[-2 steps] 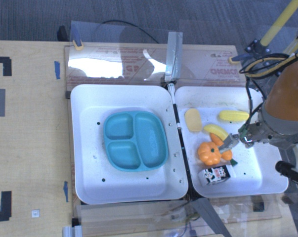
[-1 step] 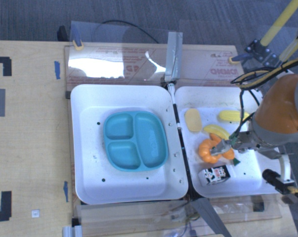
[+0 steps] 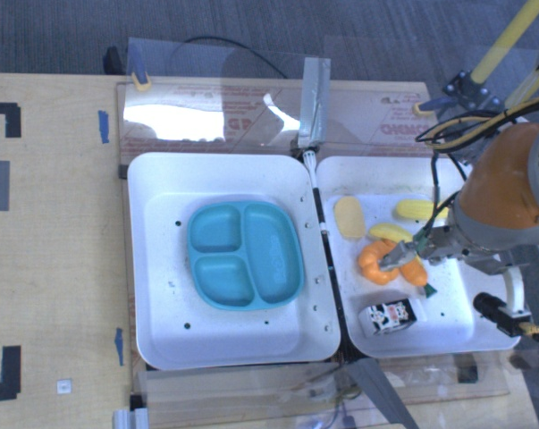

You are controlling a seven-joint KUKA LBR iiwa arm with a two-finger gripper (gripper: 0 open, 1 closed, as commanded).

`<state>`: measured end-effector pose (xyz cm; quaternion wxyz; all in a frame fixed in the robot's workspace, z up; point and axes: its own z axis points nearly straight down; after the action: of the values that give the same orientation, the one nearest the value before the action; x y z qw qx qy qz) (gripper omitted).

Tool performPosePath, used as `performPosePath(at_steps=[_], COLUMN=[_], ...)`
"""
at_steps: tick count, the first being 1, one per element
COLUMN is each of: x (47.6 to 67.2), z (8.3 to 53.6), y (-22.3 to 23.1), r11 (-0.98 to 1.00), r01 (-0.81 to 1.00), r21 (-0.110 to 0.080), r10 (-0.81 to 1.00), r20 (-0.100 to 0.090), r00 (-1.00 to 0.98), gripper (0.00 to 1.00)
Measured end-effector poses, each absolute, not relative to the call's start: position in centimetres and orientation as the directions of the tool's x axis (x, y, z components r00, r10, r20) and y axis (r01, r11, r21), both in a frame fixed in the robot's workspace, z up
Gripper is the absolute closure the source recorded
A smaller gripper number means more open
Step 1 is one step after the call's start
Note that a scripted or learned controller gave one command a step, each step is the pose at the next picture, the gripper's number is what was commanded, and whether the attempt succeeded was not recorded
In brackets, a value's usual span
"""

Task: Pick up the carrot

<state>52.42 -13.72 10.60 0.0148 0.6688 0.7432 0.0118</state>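
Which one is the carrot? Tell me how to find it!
Look in the right white bin, beside the bin with the blue plate. Near its middle, by the gripper, an orange pepper sits; the carrot lies just right of it. It is the slim orange piece with a green tip.

Grey arm (image 3: 506,208) reaching in from right, wrist angled down-left
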Motion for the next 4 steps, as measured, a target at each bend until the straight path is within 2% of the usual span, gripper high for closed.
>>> performPosePath(at_steps=[1, 2, 3, 4], x=[51.6, 51.9, 50.1, 50.5], z=[10.7, 12.0, 8.8, 16.0], y=[-10.8, -10.4, -16.2, -16.0], r11=[0.152, 0.155, 0.050, -0.243], r01=[0.987, 0.986, 0.999, 0.970], r21=[0.053, 0.060, 0.010, 0.003], r10=[0.988, 0.988, 0.999, 0.970], r20=[-0.026, -0.019, -0.006, -0.001], r00=[-0.151, -0.154, -0.050, 0.243], gripper=[0.00, 1.00, 1.00, 1.00])
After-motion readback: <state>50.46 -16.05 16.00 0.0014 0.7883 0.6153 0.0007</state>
